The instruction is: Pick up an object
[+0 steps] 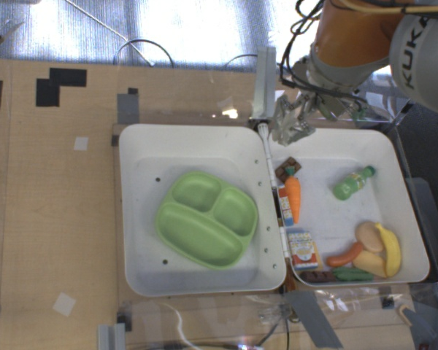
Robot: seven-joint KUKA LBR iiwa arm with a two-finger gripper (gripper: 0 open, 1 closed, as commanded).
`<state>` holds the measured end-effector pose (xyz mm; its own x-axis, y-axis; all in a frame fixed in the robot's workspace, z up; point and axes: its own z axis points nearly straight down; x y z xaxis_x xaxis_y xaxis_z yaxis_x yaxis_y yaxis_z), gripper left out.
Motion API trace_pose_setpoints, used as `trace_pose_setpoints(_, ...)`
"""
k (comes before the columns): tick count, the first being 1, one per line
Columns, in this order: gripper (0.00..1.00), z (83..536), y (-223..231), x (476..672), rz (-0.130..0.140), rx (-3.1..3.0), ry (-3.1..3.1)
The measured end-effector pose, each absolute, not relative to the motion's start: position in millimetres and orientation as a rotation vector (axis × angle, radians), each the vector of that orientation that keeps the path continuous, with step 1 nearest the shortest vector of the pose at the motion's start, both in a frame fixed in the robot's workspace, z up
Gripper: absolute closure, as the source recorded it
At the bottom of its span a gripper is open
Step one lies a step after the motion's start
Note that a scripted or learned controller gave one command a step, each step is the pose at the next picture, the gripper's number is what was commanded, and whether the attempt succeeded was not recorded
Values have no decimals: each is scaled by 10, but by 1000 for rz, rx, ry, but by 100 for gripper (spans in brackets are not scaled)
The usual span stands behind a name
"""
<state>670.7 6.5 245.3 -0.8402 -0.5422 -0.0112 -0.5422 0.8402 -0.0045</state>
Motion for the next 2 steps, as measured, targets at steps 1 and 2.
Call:
trace_pose_setpoints(1,100,2694,369,6706,-1,-945,2982)
trace_pose_setpoints(2,100,2398,465,6452,2,-920,2995)
